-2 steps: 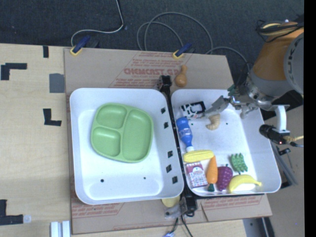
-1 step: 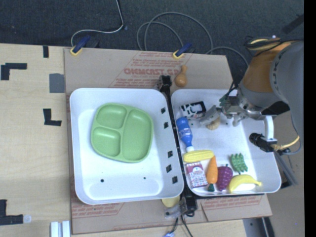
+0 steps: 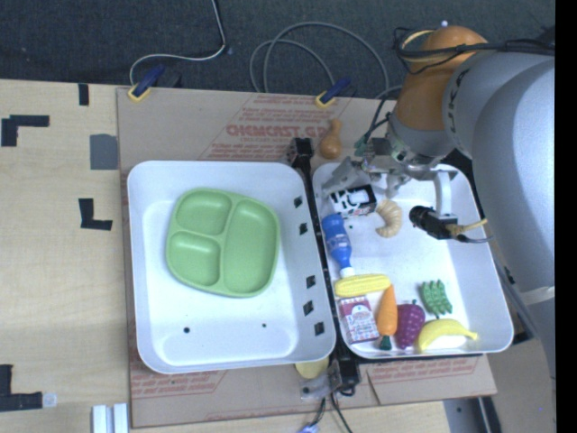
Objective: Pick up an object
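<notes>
Landmark: we take the blue bottle (image 3: 337, 239) as our reference; it lies in the right bin (image 3: 473, 269) close to that bin's left wall, pointing toward the near edge.
Arm: we see the grey arm (image 3: 505, 124) with its orange band (image 3: 431, 84) coming in above and to the right of the bottle.
Gripper: we place the gripper (image 3: 361, 183) just above the bottle, low over the far left corner of the right bin. We cannot tell how far it is open, and we see nothing that is plainly in its hold.
Croissant: a tan croissant (image 3: 389, 218) lies just right of the bottle, near the gripper but apart from it.
Corn: a yellow corn cob (image 3: 362, 285) lies just below the bottle, touching the carrot.
Carrot: an orange carrot (image 3: 387, 309) sits below and right of the bottle, upright in the view.
Carton: a small red and white carton (image 3: 357, 320) lies below the bottle at the bin's near edge.
Grapes: purple grapes (image 3: 410, 323) lie beside the carrot, further right of the bottle.
Banana: a yellow banana (image 3: 445, 334) lies in the near right corner, well away from the bottle.
Green piece: a small green item (image 3: 435, 297) sits above the banana.
Left bin: we see the left bin (image 3: 153, 332) left of the bottle, holding a green divided plate (image 3: 223, 242).
</notes>
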Controlling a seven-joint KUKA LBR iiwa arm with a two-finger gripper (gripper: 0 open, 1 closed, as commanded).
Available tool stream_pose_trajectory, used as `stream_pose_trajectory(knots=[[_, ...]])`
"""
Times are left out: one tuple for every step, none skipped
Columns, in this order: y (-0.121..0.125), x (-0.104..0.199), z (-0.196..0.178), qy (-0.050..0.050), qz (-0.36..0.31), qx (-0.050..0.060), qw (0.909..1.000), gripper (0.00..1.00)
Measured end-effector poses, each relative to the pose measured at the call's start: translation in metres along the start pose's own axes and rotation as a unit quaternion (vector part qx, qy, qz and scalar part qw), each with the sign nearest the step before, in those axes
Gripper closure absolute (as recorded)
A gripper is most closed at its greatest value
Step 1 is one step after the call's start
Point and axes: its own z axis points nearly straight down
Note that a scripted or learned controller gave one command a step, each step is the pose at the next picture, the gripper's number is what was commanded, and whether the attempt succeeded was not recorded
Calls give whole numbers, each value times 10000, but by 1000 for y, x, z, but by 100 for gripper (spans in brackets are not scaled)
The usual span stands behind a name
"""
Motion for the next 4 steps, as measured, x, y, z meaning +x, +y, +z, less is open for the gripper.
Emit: stream_pose_trajectory(knots=[[-59,-39,31,-18,77,-38,10000,0],[12,-29,45,-30,28,-27,10000,0],[-38,-97,-7,-35,72,13,10000,0],[-48,-87,60,-32,34,8,10000,0]])
